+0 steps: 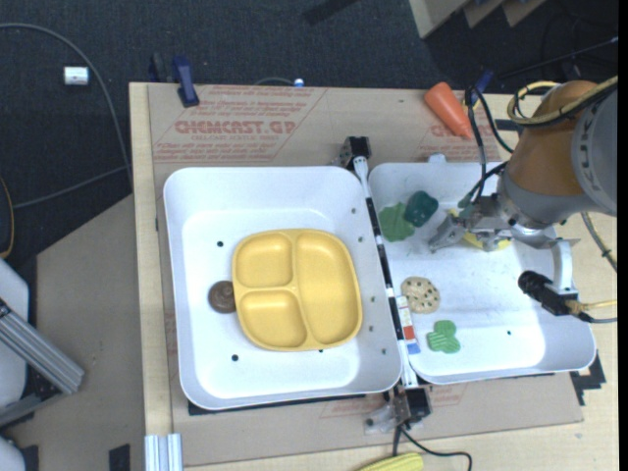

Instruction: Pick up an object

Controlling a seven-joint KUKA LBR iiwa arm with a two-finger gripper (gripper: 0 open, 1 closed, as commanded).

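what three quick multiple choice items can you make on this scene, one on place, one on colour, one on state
1. Where does the yellow divided plate lie?
A. left bin
B. right bin
C. on the bench outside the bins

2. What colour is the toy nearest the cookie toward the near rim?
A. red
B. green
C. blue

3. How does the gripper stand?
A. over the left bin
B. low over the right bin
C. outside both bins

Answers: 1 A, the plate sits in the left bin. 2 B, the green toy lies just below the cookie. 3 B, the arm reaches in over the right bin.
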